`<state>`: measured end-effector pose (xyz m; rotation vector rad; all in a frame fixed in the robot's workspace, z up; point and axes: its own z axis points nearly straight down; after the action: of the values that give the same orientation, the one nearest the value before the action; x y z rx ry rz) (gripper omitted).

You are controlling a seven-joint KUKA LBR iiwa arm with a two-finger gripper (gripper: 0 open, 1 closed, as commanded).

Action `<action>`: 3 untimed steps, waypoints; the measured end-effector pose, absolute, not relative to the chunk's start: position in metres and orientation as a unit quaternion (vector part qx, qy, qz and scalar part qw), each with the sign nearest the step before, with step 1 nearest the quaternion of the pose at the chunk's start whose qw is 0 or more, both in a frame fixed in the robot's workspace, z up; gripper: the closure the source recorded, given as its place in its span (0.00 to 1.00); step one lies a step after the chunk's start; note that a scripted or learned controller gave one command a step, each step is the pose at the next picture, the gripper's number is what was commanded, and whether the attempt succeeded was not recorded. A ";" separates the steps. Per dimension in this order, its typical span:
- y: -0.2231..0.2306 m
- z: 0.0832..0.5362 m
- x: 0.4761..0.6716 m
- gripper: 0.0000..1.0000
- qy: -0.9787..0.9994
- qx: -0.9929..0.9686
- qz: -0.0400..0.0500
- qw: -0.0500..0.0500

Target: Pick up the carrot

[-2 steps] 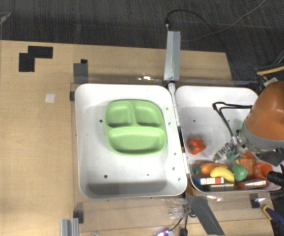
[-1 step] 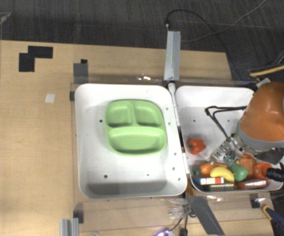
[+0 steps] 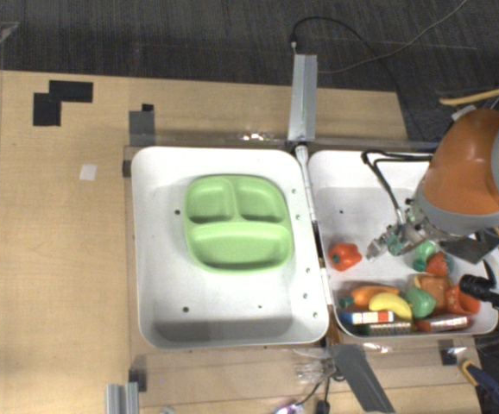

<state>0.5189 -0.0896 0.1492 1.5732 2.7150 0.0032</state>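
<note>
Arm: we see the arm (image 3: 478,175) reach in from the right, its orange band over the right bin (image 3: 353,192).

Gripper: we find the gripper (image 3: 388,243) low in the right bin, pointing left, just above the pile of toy food. We see nothing between its fingers; whether they stand open or closed we cannot tell.

Carrot: we take the orange piece (image 3: 363,297) at the left end of the pile, touching the banana (image 3: 388,304), for the carrot, though it is small and we cannot be sure. It lies near the bin's front wall, below and left of the gripper, apart from it.

Pepper: we see a red pepper (image 3: 344,255) alone on the bin floor, left of the gripper and near the wall between the bins.

Pile: we see green, red and orange pieces packed along the front, with a red and white stick (image 3: 375,317) against the front wall.

Left bin: we see a green plate (image 3: 236,221) with three compartments in the middle of the left bin (image 3: 159,257).
</note>
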 end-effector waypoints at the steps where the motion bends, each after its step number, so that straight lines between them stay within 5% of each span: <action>1: -0.090 0.149 0.519 0.00 0.865 0.502 0.001 0.002; 2: -0.110 0.091 0.494 0.00 0.897 0.443 0.004 0.009; 3: -0.108 0.102 0.496 1.00 0.897 0.442 0.006 0.011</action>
<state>0.4963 -0.1082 0.1015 1.3784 2.7984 0.0186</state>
